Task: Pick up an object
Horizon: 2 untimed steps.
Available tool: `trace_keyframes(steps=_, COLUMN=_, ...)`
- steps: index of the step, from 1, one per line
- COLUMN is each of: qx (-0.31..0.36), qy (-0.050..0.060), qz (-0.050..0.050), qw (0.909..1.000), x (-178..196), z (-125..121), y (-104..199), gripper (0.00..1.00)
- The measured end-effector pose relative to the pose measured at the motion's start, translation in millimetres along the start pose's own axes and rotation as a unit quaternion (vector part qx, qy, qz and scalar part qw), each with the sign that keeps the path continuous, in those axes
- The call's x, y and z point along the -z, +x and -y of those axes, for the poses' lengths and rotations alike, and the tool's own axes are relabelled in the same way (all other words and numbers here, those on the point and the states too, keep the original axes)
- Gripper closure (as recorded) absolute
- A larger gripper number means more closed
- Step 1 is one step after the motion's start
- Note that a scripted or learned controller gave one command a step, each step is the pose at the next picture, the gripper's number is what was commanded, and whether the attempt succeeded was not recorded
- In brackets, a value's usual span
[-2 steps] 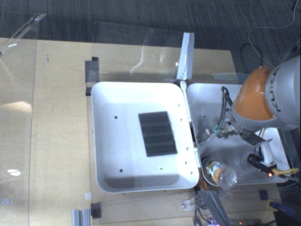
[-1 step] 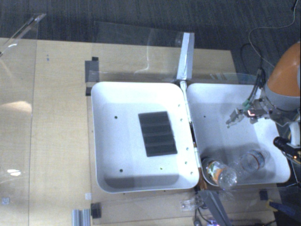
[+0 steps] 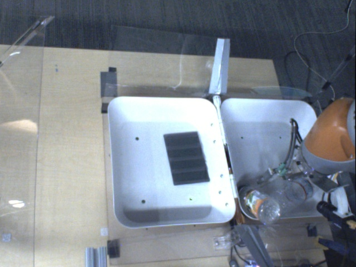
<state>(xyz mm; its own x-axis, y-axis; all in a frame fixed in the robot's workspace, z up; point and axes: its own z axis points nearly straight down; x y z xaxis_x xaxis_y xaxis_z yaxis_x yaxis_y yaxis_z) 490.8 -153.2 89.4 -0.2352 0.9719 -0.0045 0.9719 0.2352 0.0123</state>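
Note:
A black ridged rectangular pad [image 3: 186, 158] lies flat in the middle of the left bin [image 3: 125, 149]. A clear plastic bottle [image 3: 260, 203] with an orange and green label lies on its side in the near left corner of the right bin [image 3: 256, 127]. The arm's orange band [image 3: 332, 133] and grey wrist hang over the right bin's right side. My gripper [image 3: 286, 174] reaches left from the wrist, low over the bin floor, just above and right of the bottle. Nothing can be seen held in it.
A grey upright post [image 3: 219, 65] stands at the back where the two bins meet. Clear plastic sheets lie on the wooden bench behind and to the left of the bins. Cables and black fixtures crowd the near right corner.

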Motion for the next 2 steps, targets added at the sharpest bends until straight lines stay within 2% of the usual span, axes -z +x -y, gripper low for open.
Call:
trace_keyframes(steps=1, qx=-0.022, qy=-0.001, qz=0.000, qw=0.9998, x=-0.2, z=-49.8, y=44.4, gripper=0.00)
trace_keyframes(steps=2, qx=-0.094, qy=0.001, qz=0.000, qw=0.9955, x=-1.8, z=-105.1, y=43.5, gripper=0.00)
